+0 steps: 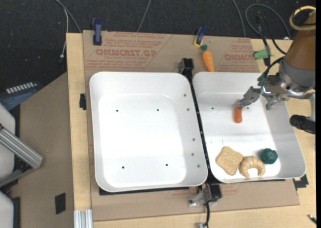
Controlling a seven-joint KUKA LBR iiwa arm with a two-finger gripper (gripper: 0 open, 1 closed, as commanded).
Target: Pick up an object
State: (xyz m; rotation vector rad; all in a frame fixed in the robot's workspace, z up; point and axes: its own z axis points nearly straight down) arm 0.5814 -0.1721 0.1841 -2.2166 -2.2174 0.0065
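Observation:
My gripper hangs over the upper part of the right bin, its two fingers spread apart and open with nothing between them. A small orange cylinder sits just below the left fingertip, either touching it or very near it. Near the front of the same bin lie a tan cracker, a beige croissant and a dark green lump. The arm's orange band shows at the right edge.
The left bin stands beside the right one, the two rims meeting at mid-bench. A toy carrot lies on the cardboard behind the bins. Blue clamps and black clips hold the board's edges.

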